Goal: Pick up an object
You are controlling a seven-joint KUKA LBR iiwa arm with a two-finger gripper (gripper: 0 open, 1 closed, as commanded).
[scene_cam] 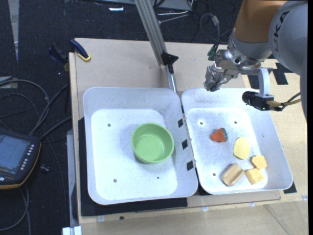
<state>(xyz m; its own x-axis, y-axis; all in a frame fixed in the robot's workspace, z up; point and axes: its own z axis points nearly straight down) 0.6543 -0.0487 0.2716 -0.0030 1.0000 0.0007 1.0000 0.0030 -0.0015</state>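
The right bin (274,146) holds a red strawberry-like piece (219,135), a pale yellow lemon-shaped piece (241,148), a tan bread-like block (232,175) and two small yellow-orange chunks (259,161) (254,176). My gripper (213,84) hangs above the far left rim of that bin, well above and behind the red piece. Nothing shows between its fingertips, and whether they are open or shut is unclear from this angle.
A green bowl (152,142) sits in the middle of the left bin (102,131). A slanted metal pole (152,28) rises behind the bins. A black clamp-like part (258,100) sticks out over the right bin's far rim.
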